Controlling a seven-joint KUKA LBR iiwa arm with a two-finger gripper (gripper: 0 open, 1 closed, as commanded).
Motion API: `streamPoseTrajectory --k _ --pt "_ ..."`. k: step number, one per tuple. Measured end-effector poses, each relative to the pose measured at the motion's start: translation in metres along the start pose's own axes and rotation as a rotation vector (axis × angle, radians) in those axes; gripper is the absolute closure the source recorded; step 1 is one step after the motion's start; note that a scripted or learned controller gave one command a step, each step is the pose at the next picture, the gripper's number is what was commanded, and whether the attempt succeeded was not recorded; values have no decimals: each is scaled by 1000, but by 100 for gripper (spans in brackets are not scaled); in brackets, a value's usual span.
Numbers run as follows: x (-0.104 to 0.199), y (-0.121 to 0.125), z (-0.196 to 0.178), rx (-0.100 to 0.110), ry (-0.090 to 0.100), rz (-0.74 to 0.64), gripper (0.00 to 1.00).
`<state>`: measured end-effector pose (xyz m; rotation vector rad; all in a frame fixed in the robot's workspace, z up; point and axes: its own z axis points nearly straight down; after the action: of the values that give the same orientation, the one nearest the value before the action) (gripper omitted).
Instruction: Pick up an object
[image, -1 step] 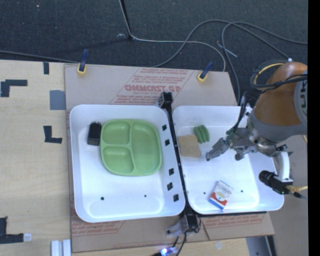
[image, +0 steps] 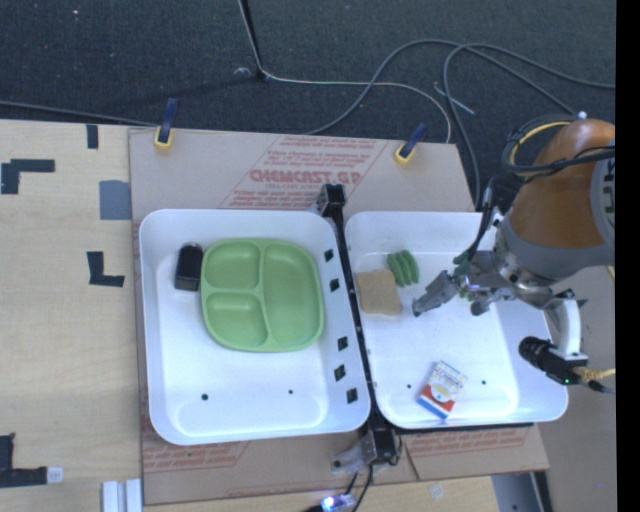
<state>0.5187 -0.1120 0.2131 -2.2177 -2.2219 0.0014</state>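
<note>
Seen from above at a slant: two white bins side by side, left bin and right bin. In the left, a green divided plate with a black block touching its left edge; bare floor toward the near rim. In the right, a tan sponge against the dividing wall, a green ridged piece just beyond it, a small red, white and blue packet near the front edge. Gripper spread open, holding nothing, over bare floor right of the sponge.

Two bins; one green tray; four small items, possibly.
</note>
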Motion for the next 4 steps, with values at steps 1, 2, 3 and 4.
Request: streamPoseTrajectory --k 1,2,3,4 --pt "1 -3 65 6 0 1 0" --pt "5 3 113 5 0 1 0" --pt "6 3 129 -1 -2 1 0" --pt "6 3 118 -3 -3 1 100"
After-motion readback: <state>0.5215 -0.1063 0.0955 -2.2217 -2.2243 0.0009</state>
